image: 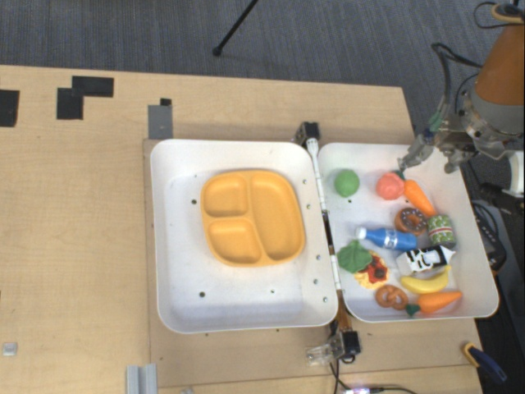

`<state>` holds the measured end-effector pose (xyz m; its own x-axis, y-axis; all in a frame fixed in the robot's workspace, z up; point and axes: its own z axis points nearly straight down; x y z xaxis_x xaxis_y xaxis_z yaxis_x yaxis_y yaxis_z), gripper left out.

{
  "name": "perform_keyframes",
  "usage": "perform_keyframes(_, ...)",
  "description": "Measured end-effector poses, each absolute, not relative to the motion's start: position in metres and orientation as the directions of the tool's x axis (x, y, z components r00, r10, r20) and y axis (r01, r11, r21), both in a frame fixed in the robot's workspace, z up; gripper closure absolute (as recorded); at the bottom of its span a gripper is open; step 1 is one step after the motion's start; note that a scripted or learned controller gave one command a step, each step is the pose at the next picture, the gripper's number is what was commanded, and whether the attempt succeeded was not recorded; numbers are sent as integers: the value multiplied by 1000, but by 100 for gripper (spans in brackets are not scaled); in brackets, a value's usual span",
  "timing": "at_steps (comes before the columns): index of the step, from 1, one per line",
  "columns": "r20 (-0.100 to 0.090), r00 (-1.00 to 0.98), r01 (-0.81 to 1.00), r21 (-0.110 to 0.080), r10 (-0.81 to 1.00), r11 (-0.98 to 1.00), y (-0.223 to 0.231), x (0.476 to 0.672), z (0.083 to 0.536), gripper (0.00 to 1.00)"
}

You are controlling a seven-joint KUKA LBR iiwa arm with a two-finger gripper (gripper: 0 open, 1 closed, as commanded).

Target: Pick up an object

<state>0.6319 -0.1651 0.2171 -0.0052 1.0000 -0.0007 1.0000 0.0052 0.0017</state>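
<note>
Above the right bin (484,298), near its far right corner, hangs the gripper (432,157). Two fingers are spread apart with nothing between them, so it is open and empty. The orange band of the arm (502,76) sits just behind it.

Closest target is the carrot (417,196), just below the gripper toward the bin's middle, with the red ball (390,186) touching or nearly touching its left end. The carrot's long axis runs diagonally, from upper left near the ball down right toward the donut (409,220). Judging from this, the fingers would need to close across that diagonal, not along it.

Other items in the right bin: green ball (347,182) well left of the gripper, blue bottle (387,238), banana (426,283).

The left bin (176,302) holds a yellow divided tray (250,217), well apart from the gripper.
</note>
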Motion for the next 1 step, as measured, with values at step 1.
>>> perform_keyframes(1, -2, -209, 978, 4, 978, 209, -203, 629, 95, 0)
